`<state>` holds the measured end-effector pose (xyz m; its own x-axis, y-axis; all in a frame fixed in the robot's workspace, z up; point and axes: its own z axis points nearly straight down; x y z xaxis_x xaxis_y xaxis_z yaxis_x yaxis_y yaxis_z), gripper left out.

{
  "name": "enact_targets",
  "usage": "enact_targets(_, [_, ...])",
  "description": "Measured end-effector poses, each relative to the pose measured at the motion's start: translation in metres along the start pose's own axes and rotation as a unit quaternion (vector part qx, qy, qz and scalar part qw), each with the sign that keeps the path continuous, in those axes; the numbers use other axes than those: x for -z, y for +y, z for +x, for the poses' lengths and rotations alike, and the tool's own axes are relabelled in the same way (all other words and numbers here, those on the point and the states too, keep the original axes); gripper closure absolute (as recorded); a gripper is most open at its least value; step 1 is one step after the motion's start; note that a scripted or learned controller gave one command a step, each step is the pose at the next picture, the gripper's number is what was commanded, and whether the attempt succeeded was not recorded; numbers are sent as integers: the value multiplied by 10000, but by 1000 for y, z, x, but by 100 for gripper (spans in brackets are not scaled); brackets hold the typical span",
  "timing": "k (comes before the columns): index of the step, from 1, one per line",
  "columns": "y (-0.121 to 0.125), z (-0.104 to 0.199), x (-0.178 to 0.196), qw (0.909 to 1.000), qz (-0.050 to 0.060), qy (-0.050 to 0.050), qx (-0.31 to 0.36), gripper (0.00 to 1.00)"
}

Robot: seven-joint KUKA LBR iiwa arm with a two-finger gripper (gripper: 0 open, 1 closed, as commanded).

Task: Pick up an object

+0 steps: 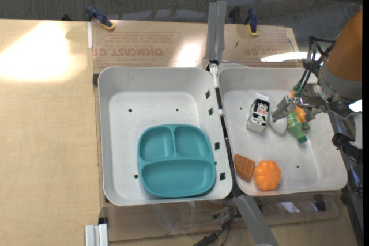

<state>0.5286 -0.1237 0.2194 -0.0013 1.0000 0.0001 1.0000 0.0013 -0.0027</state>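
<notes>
Nearest the camera, at about 5 o'clock in the view, an orange pumpkin-shaped toy [267,174] sits in the right bin [323,181], touching or just beside a small brown waffle piece [244,167] at its 9 o'clock. The left bin [115,124] holds a teal divided plate [176,160] toward its near edge.

Farther in, a small white carton [259,113] with dark print lies near the middle of the right bin. Just at its 3 o'clock is the gripper [286,114], low over the bin floor, with a green bottle-shaped toy [296,125] with an orange band close under it and a pale rounded object [279,126] beside. Whether the gripper is spread or pinching cannot be told; wiring and toy overlap it. The arm [346,60] enters from 3 o'clock.

Judgement: the step in hand looks like the grasp attempt on the green toy, not yet a lift. The next move calls for a firm closure on the toy alone, clear of the carton, then a straight rise.

Beyond the bins, at 12 o'clock, lies cardboard [150,49] held by clamps.
</notes>
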Motion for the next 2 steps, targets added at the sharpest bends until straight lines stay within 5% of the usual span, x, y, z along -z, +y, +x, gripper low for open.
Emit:
enact_targets(1, [23,-46,-127,9978,-13,-2,-665,0])
enact_targets(2, [25,-43,-116,9979,-26,15,-644,100])
